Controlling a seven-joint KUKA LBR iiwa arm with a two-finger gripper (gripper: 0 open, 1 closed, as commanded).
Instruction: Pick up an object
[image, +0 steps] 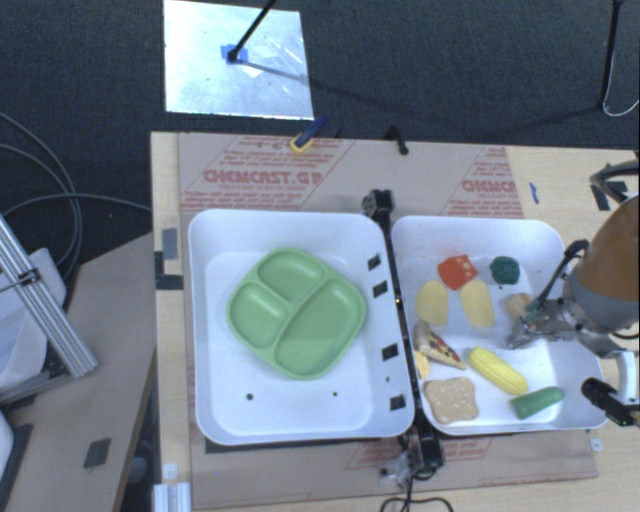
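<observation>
A: Which object is the likely target, and where does it lie?

B: Judging by the arm's position, a small tan piece (517, 304) in the right bin (405, 300). It sits just right of the pale yellow fruit (477, 303) and below the dark green ball (504, 268). No other item lies closer to the gripper (524, 331).

A: How is this step done well?

B: The tool needs to come straight down over the tan piece, clear of the pale yellow fruit on its left. The corn (497, 369) lies just below and left of the gripper, so a drift that way would nudge it. A centred, upright approach matters, since the piece is small and easily pushed aside.

A: What is the state of the tool?

B: It hangs low over the bin, just below the tan piece and above the corn. Its tip is dark and blurred against the white floor. Whether it is released or clenched cannot be told, and nothing can be seen in its grasp. Contact with the tan piece cannot be judged either.

A: What surrounds the fruit?

B: A red block (457, 271) lies above and left; toast (452, 398) and a green pickle (537, 401) lie well below. The left bin (215, 250) holds a green plate (296, 312).
</observation>
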